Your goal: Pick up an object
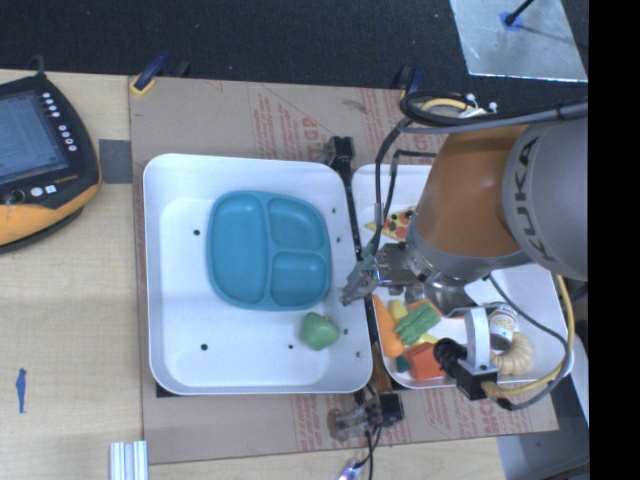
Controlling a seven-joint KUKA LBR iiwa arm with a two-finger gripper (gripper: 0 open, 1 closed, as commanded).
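The grey arm with its orange band [470, 203] hangs over the right bin [560, 298] and hides most of it. My gripper [362, 282] pokes out at the arm's lower left, above the wall between the two bins. Beneath the arm lie small toy foods: an orange carrot-like piece [386, 326], a green piece [416, 320], a red piece [426, 362] and a yellow and white piece [400, 224]. In the left bin [170, 268] a green rounded object [320, 331] rests near the front right corner, just left of and below the gripper.
A blue divided plate [268, 249] lies in the middle of the left bin. A beige ring [516, 354] sits at the right bin's front. A teach pendant [40, 158] rests on the bench at far left. Cables [440, 103] run behind the arm.
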